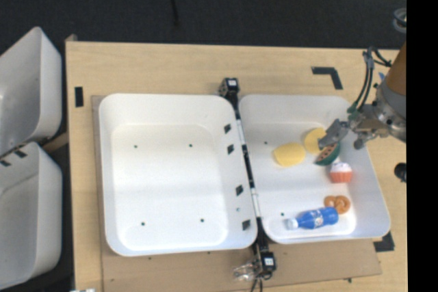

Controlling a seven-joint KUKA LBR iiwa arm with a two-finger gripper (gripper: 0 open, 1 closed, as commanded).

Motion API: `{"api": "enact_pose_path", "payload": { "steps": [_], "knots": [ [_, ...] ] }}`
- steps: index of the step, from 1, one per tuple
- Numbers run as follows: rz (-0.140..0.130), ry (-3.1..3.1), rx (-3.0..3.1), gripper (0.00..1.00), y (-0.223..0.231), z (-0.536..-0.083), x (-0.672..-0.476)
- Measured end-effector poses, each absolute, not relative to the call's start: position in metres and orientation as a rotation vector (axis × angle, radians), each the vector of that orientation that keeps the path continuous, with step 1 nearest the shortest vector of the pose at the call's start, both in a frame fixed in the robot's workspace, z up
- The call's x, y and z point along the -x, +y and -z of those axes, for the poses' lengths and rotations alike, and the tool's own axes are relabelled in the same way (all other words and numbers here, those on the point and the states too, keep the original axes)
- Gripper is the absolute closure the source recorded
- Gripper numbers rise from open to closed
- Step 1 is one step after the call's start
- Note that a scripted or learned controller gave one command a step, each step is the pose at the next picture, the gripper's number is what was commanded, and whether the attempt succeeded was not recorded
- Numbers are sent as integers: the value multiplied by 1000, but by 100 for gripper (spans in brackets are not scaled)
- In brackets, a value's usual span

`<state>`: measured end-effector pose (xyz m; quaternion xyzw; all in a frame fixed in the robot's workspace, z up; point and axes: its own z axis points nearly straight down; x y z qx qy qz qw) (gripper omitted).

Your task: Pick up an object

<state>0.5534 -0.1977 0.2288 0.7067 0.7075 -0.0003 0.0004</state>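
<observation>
Nearest the camera in the right bin (pixel 369 215) lay a blue bottle (pixel 313 219) on its side, close to the near wall. Just beyond its right end sat a small orange ring (pixel 337 203), almost touching it. A little farther back stood a small red-and-white piece (pixel 341 173). Left of that, toward the middle of the bin, rested a yellow lump (pixel 289 154), with a second yellow piece (pixel 314 139) just behind and to its right.

My gripper (pixel 331 147) hung over the far right part of this bin, angled in from the right. At its tip was something dark green and orange (pixel 326 155), which I judged was pinched between my fingers, though the view was too small to be sure.

The left bin (pixel 109 147) lay well apart from all this, beyond the divider (pixel 243 161).

My worry: the hold looked to be on an edge only, so the piece could slip out as I lifted. It hung close to the second yellow piece and the red-and-white piece, so a drop or a low swing could knock them.
</observation>
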Motion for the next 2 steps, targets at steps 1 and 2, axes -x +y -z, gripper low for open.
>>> {"api": "enact_pose_path", "payload": {
  "steps": [1, 2],
  "knots": [
    [0, 2221, -2213, 0, -229, -156, -613],
    [-1, 2224, -2215, 0, -229, -183, -616]
  ]
}}
